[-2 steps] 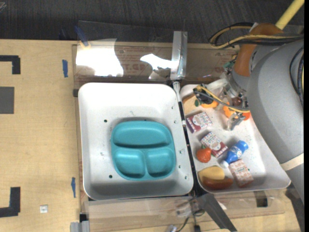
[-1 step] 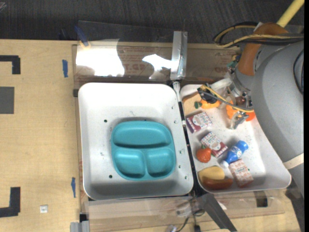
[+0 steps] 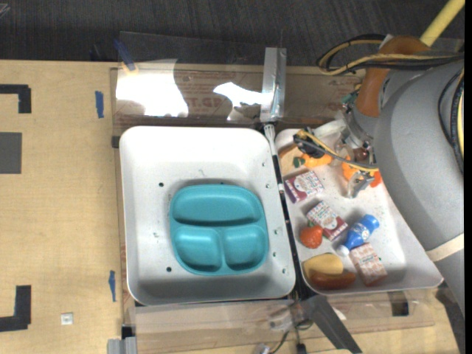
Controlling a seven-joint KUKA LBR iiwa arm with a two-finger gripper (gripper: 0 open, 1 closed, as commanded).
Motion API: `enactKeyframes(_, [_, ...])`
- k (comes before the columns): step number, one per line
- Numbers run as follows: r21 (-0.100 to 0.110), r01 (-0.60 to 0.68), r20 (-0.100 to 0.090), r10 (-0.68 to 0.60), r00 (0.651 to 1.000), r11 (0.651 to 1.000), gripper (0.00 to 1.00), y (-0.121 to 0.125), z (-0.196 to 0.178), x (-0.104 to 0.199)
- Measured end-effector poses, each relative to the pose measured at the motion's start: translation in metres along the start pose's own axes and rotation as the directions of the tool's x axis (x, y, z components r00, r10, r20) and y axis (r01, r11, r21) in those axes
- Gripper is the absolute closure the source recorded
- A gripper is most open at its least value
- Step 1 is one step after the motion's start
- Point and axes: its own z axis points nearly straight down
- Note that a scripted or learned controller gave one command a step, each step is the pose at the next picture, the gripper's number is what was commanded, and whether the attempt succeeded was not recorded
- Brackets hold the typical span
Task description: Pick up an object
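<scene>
Bright overhead light is washing the scene evenly. Strong glare is blazing on the clear panel (image 3: 151, 91) along the bench's (image 3: 59, 198) far edge. Soft shadows are pooling inside the left bin (image 3: 140, 153). Small items are looking slightly blurred.

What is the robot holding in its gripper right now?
It cannot be told. The gripper is low in the right bin among small items, but nothing visibly sits in it.
</scene>
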Motion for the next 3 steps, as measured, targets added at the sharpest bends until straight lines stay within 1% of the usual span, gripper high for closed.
enactKeyframes(1, [0.000, -0.004, -0.001, 0.004, 1.000, 1.000, 0.00, -0.001, 0.000, 0.000])
enactKeyframes(2, [0.001, -0.001, -0.020, 0.001, 1.000, 1.000, 1.00, -0.004, -0.012, 0.006])
enactKeyframes(3, [0.004, 0.009, -0.015, -0.009, 1.000, 1.000, 1.00, -0.011, 0.000, 0.004])
